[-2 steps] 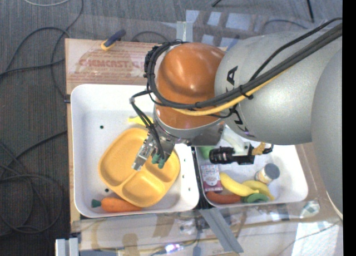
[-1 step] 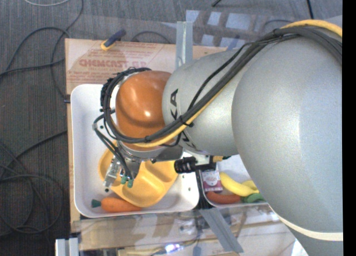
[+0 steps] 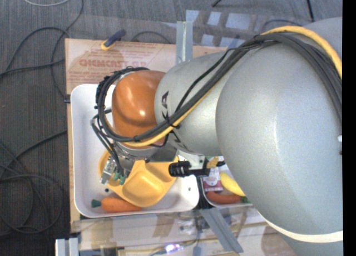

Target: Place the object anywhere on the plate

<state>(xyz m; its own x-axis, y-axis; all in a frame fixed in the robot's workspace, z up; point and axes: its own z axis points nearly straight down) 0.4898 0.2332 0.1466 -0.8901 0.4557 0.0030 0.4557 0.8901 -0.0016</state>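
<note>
1. Plate: in the camera view I cannot pick it out for certain. A curved yellow rim [image 3: 104, 163] shows in the left bin [image 3: 80, 138], just left of the end effector [image 3: 114, 172], and it may be part of the plate.
2. The end effector hangs low over the middle of the left bin, below the orange band [image 3: 133, 104] of the arm [image 3: 267, 121]. Dark cables loop around the wrist. Whether it is released or clenched, I cannot tell, as the wrist and cables cover it, and nothing can be seen held in it.
3. A chunky yellow object [image 3: 146, 187] lies in the left bin just right of the end effector, near the bin's front wall. Whether the two touch is unclear.
4. An orange carrot [image 3: 119, 205] lies along the front wall of the left bin, its green tip pointing left, just below the yellow object.
5. The right bin [image 3: 201, 199] is largely covered by the arm. At its visible corner lie a banana [image 3: 231, 184], a red item [image 3: 222, 198] just in front of it, and a small labelled bottle-like thing [image 3: 212, 181] beside them.
6. The bins stand on the table [image 3: 111, 63], whose brown top bears red print. A small yellow-and-blue tool [image 3: 113, 38] rests at its far edge.
7. Cables trail across the grey floor [image 3: 33, 82] to the left.
</note>
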